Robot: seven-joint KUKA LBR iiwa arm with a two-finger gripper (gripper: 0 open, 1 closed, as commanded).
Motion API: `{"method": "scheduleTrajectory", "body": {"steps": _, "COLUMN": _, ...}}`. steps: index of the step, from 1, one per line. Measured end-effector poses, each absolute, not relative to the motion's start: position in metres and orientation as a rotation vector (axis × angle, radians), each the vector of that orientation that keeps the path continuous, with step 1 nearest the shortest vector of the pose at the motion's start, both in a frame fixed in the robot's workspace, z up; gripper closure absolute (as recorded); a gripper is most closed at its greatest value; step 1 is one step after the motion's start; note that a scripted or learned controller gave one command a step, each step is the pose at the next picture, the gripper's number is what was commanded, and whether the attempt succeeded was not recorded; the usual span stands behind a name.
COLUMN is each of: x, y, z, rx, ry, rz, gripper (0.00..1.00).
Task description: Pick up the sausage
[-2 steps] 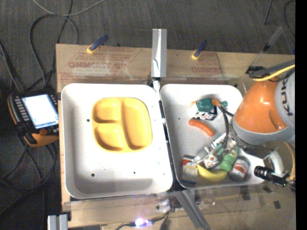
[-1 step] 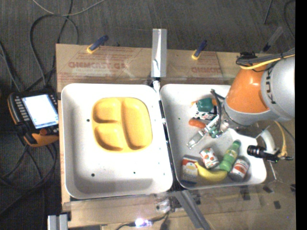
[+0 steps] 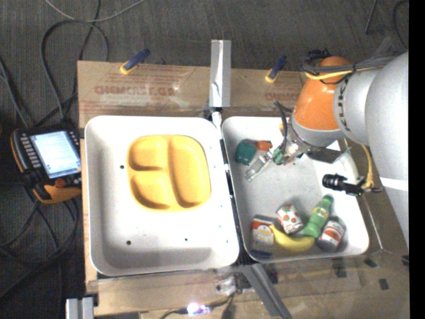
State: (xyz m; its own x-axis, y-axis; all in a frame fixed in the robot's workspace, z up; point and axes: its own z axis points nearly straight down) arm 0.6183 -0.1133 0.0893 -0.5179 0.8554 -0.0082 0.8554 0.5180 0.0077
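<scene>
The sausage [image 3: 265,145] looks like a small orange-brown piece at the back of the right bin [image 3: 352,244], lying against a teal object [image 3: 246,152]; the arm partly covers it. My gripper [image 3: 257,167] reaches in from the right and points down-left, just in front of the sausage and beside the teal object. Nothing is visibly held in it. The orange wrist band [image 3: 319,108] sits above and to the right of it.
Along the right bin's front lie a small carton [image 3: 262,234], a banana [image 3: 293,242], two cans [image 3: 287,218] [image 3: 332,233] and a green bottle [image 3: 319,215]. The left bin [image 3: 106,244] holds a yellow divided plate [image 3: 169,171]. A pendant [image 3: 50,155] lies off the bench at the left.
</scene>
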Motion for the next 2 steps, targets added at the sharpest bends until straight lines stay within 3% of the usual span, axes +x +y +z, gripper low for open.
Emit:
{"method": "scheduleTrajectory", "body": {"steps": 1, "x": 0.603, "y": -0.124, "z": 0.127, "rx": 1.609, "ry": 2.700, "rz": -0.003, "gripper": 0.00}}
{"method": "scheduleTrajectory", "body": {"steps": 2, "x": 0.653, "y": -0.146, "z": 0.087, "rx": 1.438, "ry": 2.859, "rz": -0.037, "gripper": 0.00}}
